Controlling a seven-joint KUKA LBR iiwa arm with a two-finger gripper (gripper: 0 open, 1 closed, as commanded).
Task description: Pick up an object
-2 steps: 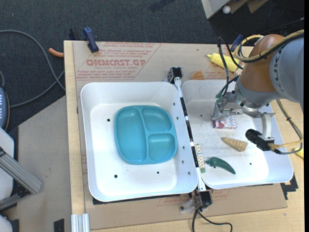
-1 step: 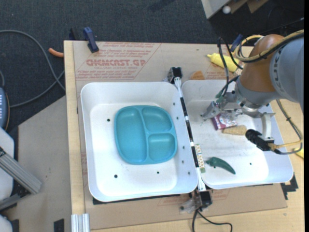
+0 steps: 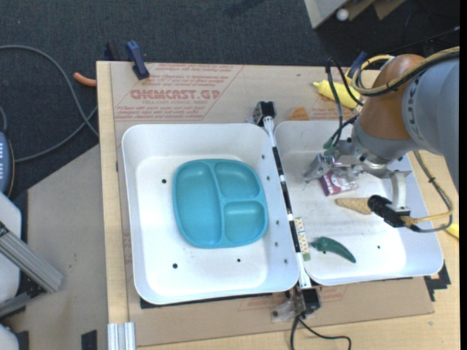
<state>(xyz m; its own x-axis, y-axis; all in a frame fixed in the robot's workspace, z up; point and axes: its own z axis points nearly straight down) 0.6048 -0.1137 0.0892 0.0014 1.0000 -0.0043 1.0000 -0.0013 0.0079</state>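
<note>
Camera view from above, starting at the near side: a green curved piece [image 3: 334,247] is seen lying flat in the front part of the right bin [image 3: 427,257], close to the wall shared with the left bin [image 3: 139,268]. Just beyond it, near the middle of the right bin, a tan cone [image 3: 353,205] is laid on its side. A dark red packet [image 3: 337,184] is found just beyond the cone, apart from it, and the gripper [image 3: 334,168] is set directly over the packet's far edge; whether it is spread or closed cannot be told, and no object is seen lifted. The grey arm [image 3: 394,115] with its orange band is reached in from the right above the far half of that bin. In the left bin a teal divided plate [image 3: 219,201] is placed in the centre. Farther back, on the brown board [image 3: 182,93], a yellow piece [image 3: 333,92] and a small orange piece [image 3: 298,113] are seen beyond the right bin, and a blue clamp [image 3: 136,58] is fixed at the far left edge.
</note>
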